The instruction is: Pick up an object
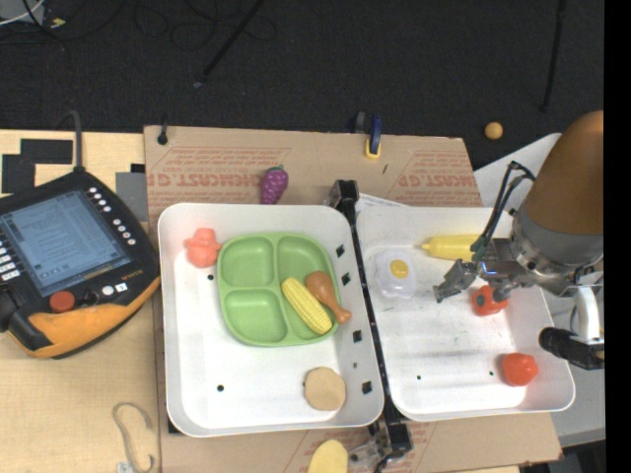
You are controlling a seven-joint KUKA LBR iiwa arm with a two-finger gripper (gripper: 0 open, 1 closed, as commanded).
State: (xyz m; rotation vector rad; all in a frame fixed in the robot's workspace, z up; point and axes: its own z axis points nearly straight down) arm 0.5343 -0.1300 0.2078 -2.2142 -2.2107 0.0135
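Observation:
My gripper (475,284) hangs low over the right bin (444,402), in its upper right part. A small red-orange toy (485,304) lies directly beneath it, partly covered by the gripper's dark parts. A yellow banana-like toy (449,247) lies just to the gripper's upper left. A fried-egg toy (397,269) rests to its left. A red tomato (518,368) sits near the bin's lower right corner.
The left bin (187,363) holds a green divided plate (251,264) with a corn cob (306,304) and a drumstick (326,295), a pink toy (200,247) and a round cookie (324,388). Purple grapes (274,183) and a teach pendant (69,249) lie outside.

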